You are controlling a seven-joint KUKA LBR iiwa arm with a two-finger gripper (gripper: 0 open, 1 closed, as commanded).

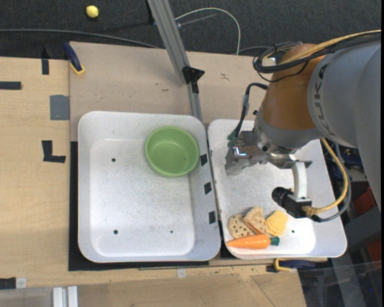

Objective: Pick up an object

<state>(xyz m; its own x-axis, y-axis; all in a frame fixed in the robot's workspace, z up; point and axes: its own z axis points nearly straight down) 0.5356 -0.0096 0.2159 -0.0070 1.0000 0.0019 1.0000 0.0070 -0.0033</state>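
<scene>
A green bowl (172, 151) sits upright in the left bin (102, 190), near its upper right corner. In the right bin (320, 235), at the front edge, lie an orange carrot (248, 242), a brown waffle-like cracker piece (246, 223) and a yellow corn-like piece (277, 222), packed close together. My gripper (238, 159) hangs over the upper left part of the right bin, well above that cluster and just right of the divider between the bins. Nothing shows between its fingers.
A grey pole (173, 37) slants down from the top to the bins' far edge. A yellow ball (92, 11) lies on the dark floor at the top left. A yellow-blue clamp (75, 59) sits at the bench's corner. Cables loop around my wrist.
</scene>
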